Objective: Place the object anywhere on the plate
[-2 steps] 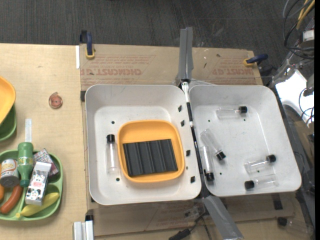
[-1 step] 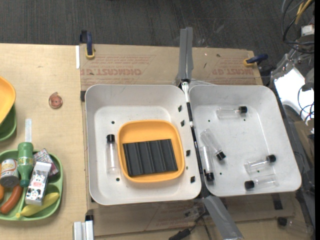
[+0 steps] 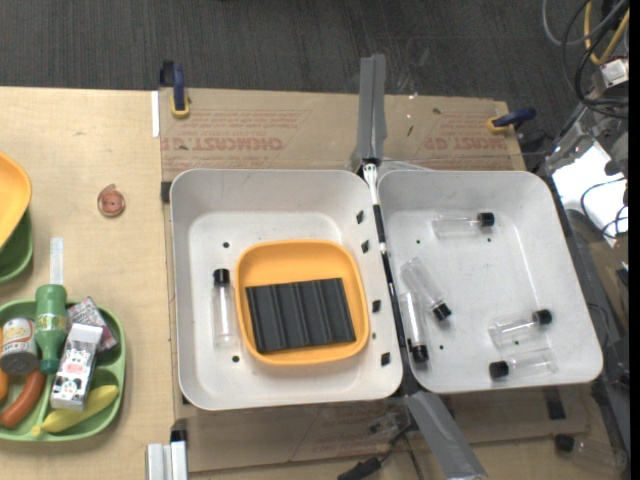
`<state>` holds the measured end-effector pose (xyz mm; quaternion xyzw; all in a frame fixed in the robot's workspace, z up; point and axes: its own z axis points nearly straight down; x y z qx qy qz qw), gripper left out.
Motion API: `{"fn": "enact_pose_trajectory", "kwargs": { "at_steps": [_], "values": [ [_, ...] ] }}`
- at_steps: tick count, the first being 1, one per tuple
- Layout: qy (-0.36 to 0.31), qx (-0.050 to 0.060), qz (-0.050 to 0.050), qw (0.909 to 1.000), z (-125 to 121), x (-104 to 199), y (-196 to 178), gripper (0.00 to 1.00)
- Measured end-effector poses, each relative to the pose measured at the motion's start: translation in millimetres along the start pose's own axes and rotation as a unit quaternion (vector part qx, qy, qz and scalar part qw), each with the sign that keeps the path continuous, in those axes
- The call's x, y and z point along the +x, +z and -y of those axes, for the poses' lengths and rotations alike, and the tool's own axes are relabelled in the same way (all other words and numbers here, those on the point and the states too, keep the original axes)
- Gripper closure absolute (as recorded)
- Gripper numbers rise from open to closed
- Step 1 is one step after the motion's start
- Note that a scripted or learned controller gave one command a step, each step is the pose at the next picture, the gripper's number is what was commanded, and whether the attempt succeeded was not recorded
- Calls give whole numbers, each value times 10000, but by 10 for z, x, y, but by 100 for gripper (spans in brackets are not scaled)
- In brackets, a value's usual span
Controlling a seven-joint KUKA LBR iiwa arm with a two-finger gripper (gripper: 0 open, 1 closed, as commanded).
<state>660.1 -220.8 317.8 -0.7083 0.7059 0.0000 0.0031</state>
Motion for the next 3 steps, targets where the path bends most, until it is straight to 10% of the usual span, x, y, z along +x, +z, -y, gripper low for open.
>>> {"fn": "enact_pose_trajectory", "kwargs": {
  "at_steps": [1, 2, 3],
  "values": [
    [-89, -6, 4, 10000, -3, -1, 5, 0],
    [-1804, -8, 4, 9836, -2, -46, 38, 0],
    [-3477, -12, 11, 9376, -20, -94, 60, 0]
  ]
}}
